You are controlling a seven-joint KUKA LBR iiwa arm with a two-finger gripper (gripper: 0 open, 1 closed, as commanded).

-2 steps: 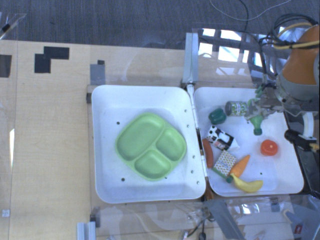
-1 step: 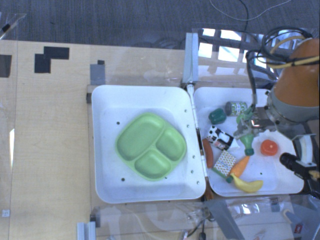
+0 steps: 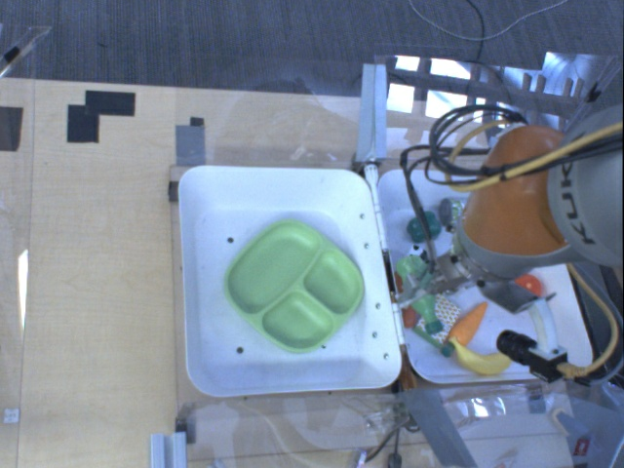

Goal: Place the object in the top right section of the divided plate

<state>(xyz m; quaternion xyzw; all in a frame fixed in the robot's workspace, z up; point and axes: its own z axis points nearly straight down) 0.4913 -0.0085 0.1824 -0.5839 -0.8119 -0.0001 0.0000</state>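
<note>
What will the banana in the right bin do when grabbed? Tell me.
The banana is curved and smooth, so it may pivot or slip sideways. It looks like a toy, probably light and stiff. The carrot lies against it and may get nudged.

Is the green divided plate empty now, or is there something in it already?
Empty. All three sections of the green divided plate show bare green; the toy food items lie in the right bin.

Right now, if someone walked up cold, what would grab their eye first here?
The green divided plate lying tilted in the middle of the left bin. Next, the arm's big orange band hanging over the right bin, where a banana, a carrot and other small items crowd the near-left corner.
</note>
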